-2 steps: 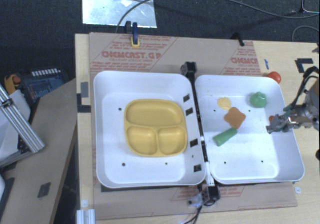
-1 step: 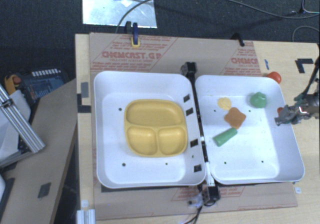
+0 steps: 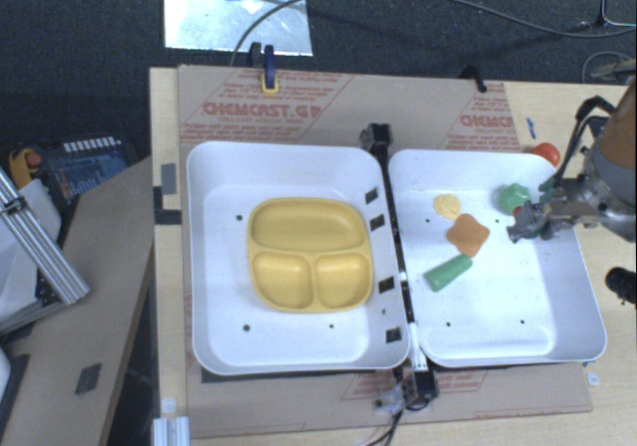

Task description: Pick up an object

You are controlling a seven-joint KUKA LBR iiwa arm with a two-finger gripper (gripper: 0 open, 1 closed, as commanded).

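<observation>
Two bins: shallow white trays side by side on the bench, left bin (image 3: 214,334) and right bin (image 3: 557,325).
Left bin contents: a yellow three-compartment plate (image 3: 307,253) lying flat near the middle.
Right bin contents, left to right: a green stick-shaped block (image 3: 448,271), a small yellow round piece (image 3: 447,205), an orange chunk (image 3: 468,234), a green rounded piece (image 3: 514,197).
Outside the bin: a red-orange piece (image 3: 544,152) at the right bin's far rim; whether it lies inside I cannot tell.
Gripper (image 3: 525,227): low over the right bin near its right side, reaching in from the right; whether it is wide or narrow is too dark and small to tell, and nothing is seen held.
Key relation: the green rounded piece lies just beside the gripper, slightly farther back; the orange chunk lies near, to its left.
Long axis: the green stick runs diagonally, near-left to far-right.
Judgement: the green rounded piece looks the nearest pick.
</observation>
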